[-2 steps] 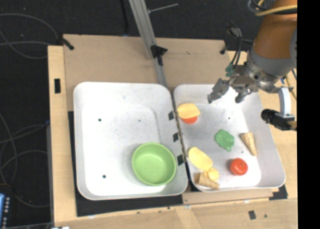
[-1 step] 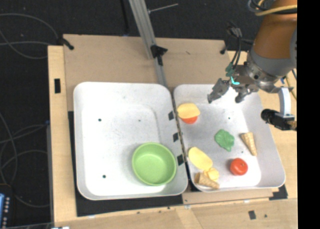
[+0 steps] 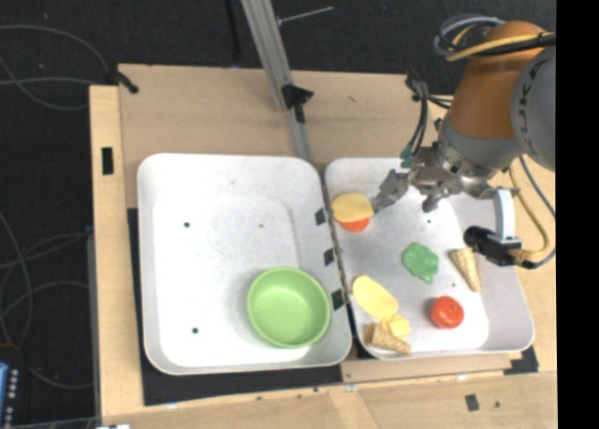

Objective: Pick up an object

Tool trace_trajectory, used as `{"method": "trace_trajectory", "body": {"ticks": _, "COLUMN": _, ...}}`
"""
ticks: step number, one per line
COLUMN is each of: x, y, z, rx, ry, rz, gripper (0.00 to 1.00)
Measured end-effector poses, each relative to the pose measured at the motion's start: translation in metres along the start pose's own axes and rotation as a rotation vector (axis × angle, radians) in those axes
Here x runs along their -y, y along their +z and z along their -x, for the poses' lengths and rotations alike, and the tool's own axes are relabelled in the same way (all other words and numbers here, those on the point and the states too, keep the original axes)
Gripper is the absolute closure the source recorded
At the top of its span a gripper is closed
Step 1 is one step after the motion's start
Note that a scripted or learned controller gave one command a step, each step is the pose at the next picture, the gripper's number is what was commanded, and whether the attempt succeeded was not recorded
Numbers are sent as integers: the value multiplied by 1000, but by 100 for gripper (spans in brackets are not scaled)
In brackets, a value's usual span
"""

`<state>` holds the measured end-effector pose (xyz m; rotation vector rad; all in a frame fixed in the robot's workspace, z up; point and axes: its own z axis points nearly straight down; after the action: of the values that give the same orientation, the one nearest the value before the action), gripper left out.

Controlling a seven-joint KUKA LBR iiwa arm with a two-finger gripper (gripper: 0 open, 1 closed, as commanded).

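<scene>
My gripper (image 3: pixel 410 197) hangs over the far part of the right bin (image 3: pixel 513 322), fingers spread open with nothing between them. Its left finger (image 3: pixel 387 192) ends just right of a yellow and orange toy (image 3: pixel 352 212) at the bin's far left. Nearer the front lie a green toy (image 3: pixel 420 261), a tan cone (image 3: pixel 465 269), a red tomato (image 3: pixel 446 312), a yellow oval piece (image 3: pixel 374 297) and small tan and yellow pieces (image 3: pixel 390 334).
The left bin (image 3: pixel 164 230) holds a green bowl (image 3: pixel 288 306) at its front right. A slanted metal post (image 3: pixel 267 34) rises from the bench behind the bins. The grey and orange arm (image 3: pixel 491 99) comes in from the upper right.
</scene>
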<state>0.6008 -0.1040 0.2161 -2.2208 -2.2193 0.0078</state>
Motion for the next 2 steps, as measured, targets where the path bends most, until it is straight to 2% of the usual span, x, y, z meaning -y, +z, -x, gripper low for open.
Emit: {"method": "trace_trajectory", "body": {"ticks": 2, "x": -1, "y": 116, "z": 1, "rx": 1, "ry": 2, "rz": 1, "gripper": 0}}
